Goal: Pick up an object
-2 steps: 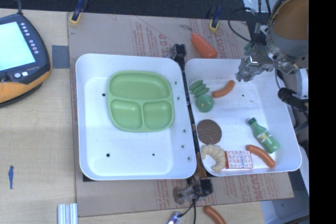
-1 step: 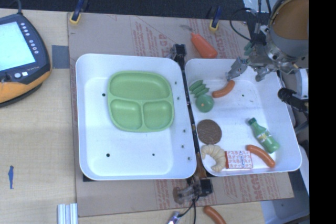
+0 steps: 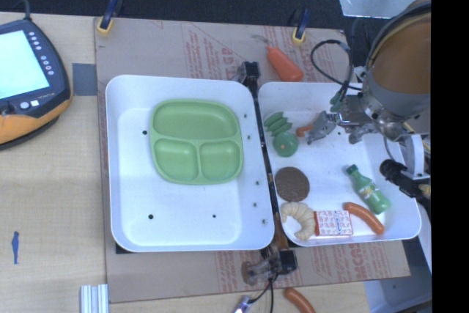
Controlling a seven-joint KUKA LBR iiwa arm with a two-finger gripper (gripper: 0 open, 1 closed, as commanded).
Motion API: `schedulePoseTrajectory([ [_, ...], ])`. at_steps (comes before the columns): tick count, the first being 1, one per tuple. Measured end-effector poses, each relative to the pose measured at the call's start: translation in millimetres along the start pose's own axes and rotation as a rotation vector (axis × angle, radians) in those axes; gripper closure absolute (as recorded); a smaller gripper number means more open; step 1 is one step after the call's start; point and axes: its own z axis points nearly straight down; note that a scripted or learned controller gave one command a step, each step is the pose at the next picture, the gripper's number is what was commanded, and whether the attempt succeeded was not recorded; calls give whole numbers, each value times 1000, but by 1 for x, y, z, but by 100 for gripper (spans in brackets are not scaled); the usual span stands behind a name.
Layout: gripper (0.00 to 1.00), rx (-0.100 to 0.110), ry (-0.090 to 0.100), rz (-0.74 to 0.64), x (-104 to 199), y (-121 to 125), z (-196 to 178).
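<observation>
The grey two-finger claw (image 3: 319, 130) hangs over the right-hand shallow white bin (image 3: 333, 100), its dark fingers slightly parted with nothing between them. Just beside it, toward the bin's left wall, lies a green plastic toy vegetable (image 3: 283, 140); a green bottle (image 3: 368, 190) stands nearer the bin's right wall.

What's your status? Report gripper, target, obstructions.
Gripper low over right bin, nothing visibly held. Nearest target: green toy vegetable, just left of gripper. Brown patty nearby, not blocking.

bench (image 3: 51, 187) | brown mat (image 3: 183, 48) | two white bins (image 3: 132, 223) | pendant (image 3: 29, 84) | carrot (image 3: 284, 64)
</observation>
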Motion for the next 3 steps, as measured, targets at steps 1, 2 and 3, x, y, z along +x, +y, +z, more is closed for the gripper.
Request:
schedulePoseTrajectory([
  [1,0,-1,-1,-1,21,21,7],
  [2,0,-2,0,3,-20,63,-12],
  [3,0,2,0,1,-44,104,84],
])
